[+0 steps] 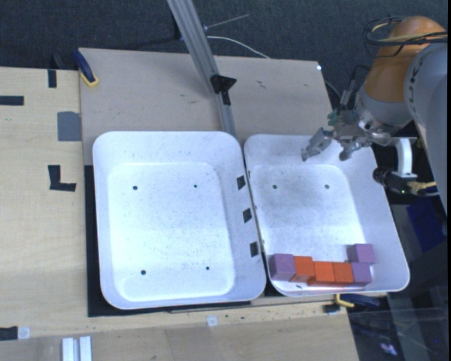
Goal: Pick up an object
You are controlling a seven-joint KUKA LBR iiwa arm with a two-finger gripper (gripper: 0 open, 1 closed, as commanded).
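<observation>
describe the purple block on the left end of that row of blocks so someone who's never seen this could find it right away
Find the right-hand white bin of the two on the bench, then look along its near edge, where a short row of blocks sits. The purple block is the row's leftmost piece, touching an orange block. The other purple blocks are stacked at the row's right end.

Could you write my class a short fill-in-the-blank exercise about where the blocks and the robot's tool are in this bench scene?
1. All the blocks lie in the ____ bin as the camera sees it.
2. The blocks are purple and ____.
3. They sit along that bin's ____ edge in the camera view.
4. The tool hangs over the bin's ____ edge, apart from the blocks.

Missing words: right; orange; near (bottom); far (top)
</observation>
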